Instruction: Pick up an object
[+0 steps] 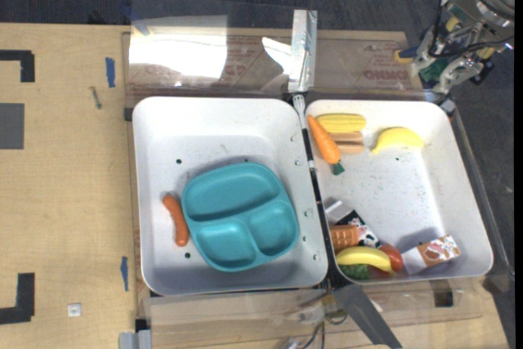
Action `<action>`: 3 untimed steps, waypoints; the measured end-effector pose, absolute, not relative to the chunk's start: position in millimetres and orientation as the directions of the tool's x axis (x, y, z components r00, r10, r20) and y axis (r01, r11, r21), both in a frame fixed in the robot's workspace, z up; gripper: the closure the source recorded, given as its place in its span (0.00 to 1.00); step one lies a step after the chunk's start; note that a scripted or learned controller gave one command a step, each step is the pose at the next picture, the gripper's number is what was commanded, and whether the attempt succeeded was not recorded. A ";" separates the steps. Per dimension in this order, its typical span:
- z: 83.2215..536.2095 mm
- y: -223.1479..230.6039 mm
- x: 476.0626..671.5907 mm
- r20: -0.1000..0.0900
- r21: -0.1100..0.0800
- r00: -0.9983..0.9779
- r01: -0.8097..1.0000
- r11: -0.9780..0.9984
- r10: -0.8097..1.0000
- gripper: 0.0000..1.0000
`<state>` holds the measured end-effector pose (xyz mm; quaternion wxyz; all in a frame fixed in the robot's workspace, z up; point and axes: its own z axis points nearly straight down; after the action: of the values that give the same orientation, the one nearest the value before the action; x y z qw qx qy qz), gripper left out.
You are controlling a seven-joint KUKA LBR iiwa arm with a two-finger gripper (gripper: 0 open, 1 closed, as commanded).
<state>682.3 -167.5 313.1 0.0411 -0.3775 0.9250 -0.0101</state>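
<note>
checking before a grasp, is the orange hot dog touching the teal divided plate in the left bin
Cannot tell. In the camera view the hot dog lies right against the teal plate, at its left rim, with no plain gap or contact.

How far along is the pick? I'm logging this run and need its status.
Nothing looks done yet. The gripper sits above the far right corner of the right bin, outside it, with nothing seen in it. The carrot, yellow piece and banana lie in that bin; the teal tray and sausage lie in the left bin. The reach, grasp and lift all remain.
</note>
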 end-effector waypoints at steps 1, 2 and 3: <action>339.3 -128.2 668.7 -0.012 -0.006 -0.818 -0.575 0.818 -0.575 1.00; 288.4 -124.7 598.0 -0.005 -0.001 -0.895 -0.446 0.895 -0.446 1.00; 301.6 -123.2 600.6 -0.015 -0.006 -0.894 -0.447 0.894 -0.447 1.00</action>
<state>600.6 -123.2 301.6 0.0078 -0.2298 0.9732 -0.0015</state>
